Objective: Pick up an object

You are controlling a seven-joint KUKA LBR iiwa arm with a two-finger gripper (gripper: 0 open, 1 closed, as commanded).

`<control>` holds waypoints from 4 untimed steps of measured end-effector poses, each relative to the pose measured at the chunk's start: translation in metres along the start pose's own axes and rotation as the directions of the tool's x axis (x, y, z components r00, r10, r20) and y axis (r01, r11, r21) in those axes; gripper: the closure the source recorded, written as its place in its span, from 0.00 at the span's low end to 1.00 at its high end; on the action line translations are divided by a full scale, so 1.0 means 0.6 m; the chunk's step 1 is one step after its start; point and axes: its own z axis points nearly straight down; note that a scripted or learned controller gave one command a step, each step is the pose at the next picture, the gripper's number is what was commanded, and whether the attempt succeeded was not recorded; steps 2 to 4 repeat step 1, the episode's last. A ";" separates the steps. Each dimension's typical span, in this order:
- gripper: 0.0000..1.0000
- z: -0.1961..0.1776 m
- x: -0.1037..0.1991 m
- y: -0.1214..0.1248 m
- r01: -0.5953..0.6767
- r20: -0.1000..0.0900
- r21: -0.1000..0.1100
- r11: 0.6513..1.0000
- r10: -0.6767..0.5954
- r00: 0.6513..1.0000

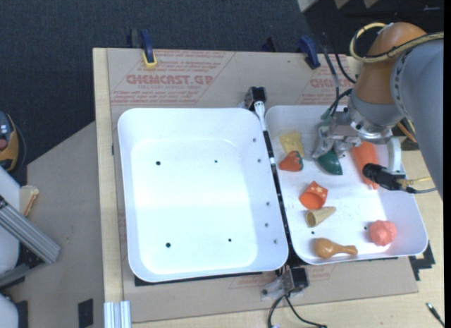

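Observation:
My gripper (330, 147) is low in the right bin (416, 214), near its back. It sits directly over a dark green object (330, 164), whose lower part pokes out just below it. An orange carrot-like piece (363, 156) lies right beside the gripper on its right. To the gripper's left are a yellow piece (290, 141) and a red-orange pepper (290, 161).
Further forward in the right bin lie an orange-red block (313, 195), a tan cone (320, 215), a pink lump (382, 232) and an orange-brown gourd (332, 249). The left bin (127, 136) adjoins along the middle divider.

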 end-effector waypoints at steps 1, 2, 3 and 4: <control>1.00 -0.172 0.174 0.044 0.026 -0.001 -0.079 0.997 -0.026 1.000; 1.00 -0.172 0.174 0.044 0.026 -0.001 -0.079 0.997 -0.026 1.000; 1.00 -0.172 0.174 0.044 0.026 -0.001 -0.079 0.997 -0.026 1.000; 1.00 -0.172 0.174 0.044 0.026 -0.001 -0.079 0.997 -0.026 1.000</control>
